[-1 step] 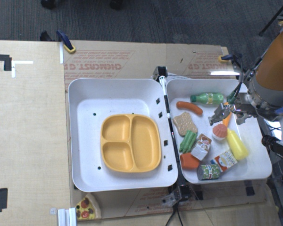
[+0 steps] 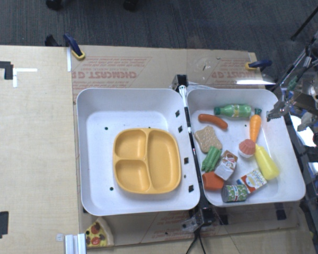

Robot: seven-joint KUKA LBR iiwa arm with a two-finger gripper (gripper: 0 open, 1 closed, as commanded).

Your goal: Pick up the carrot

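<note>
The carrot [image 2: 254,127] is a short orange piece lying nearly upright in the right bin [image 2: 291,157], towards its far right side. It sits just below the green bottle [image 2: 233,110] and above a pink round toy [image 2: 247,148]. My gripper [image 2: 282,110] hangs over the bin's far right rim, to the right of the carrot and slightly beyond it, apart from it. Nothing shows in the gripper.
The right bin also holds a sausage [image 2: 212,121], bread slice [image 2: 208,138], green vegetable [image 2: 211,159], small carton [image 2: 226,165], yellow bottle [image 2: 266,162], green can [image 2: 234,192] and a red piece [image 2: 212,181]. A yellow divided plate [image 2: 147,160] lies in the left bin [image 2: 90,142].
</note>
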